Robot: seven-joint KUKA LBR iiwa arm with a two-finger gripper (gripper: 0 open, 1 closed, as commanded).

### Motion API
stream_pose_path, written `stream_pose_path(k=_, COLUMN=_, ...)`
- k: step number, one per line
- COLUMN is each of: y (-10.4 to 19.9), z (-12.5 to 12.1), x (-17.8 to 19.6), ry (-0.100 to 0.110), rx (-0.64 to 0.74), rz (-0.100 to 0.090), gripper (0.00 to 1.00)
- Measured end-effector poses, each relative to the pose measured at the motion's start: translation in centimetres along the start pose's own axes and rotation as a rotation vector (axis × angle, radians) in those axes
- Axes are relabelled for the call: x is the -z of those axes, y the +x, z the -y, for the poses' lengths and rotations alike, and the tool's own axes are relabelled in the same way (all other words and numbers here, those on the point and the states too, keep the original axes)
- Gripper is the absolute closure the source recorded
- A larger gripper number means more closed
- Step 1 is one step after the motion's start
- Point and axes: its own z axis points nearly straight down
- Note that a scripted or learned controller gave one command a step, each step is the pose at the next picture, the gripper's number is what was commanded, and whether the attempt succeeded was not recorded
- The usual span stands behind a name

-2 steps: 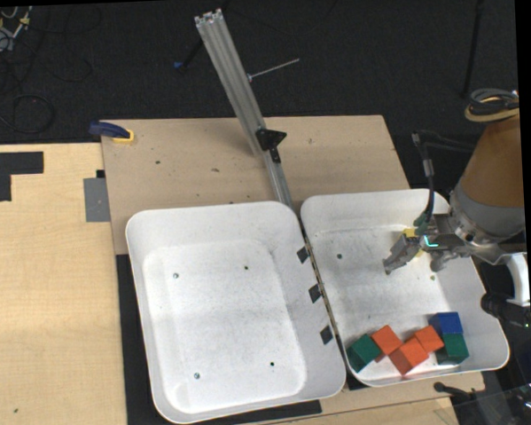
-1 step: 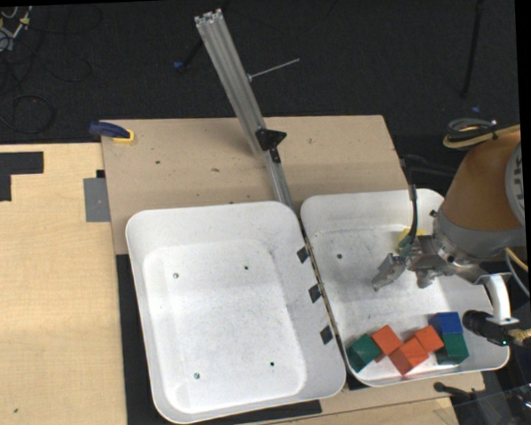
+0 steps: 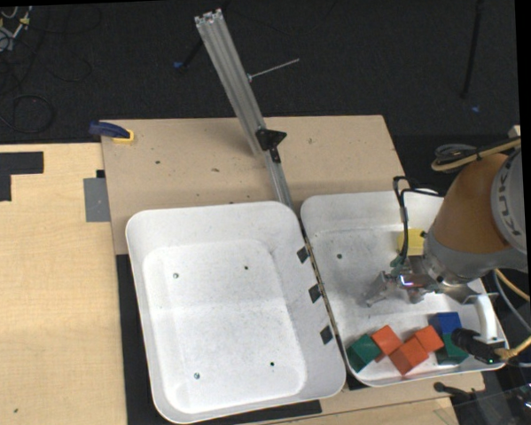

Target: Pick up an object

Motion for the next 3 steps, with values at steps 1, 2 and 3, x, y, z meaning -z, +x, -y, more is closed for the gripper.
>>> stream_pose_path(k=1, y=0.0, z=0.0, x=-1.1, ry=-0.006, rx=-0.001, rz=0.001, gripper=0.0)
stream_pose_path(k=2, y=-0.1, z=0.0, x=-0.1, ry=-0.006, rx=-0.009, rz=-0.001, gripper=1.0)
stream_pose_path(k=3, y=0.1, z=0.1, x=6.1, ry=-0.012, rx=0.002, rz=0.003, gripper=1.0)
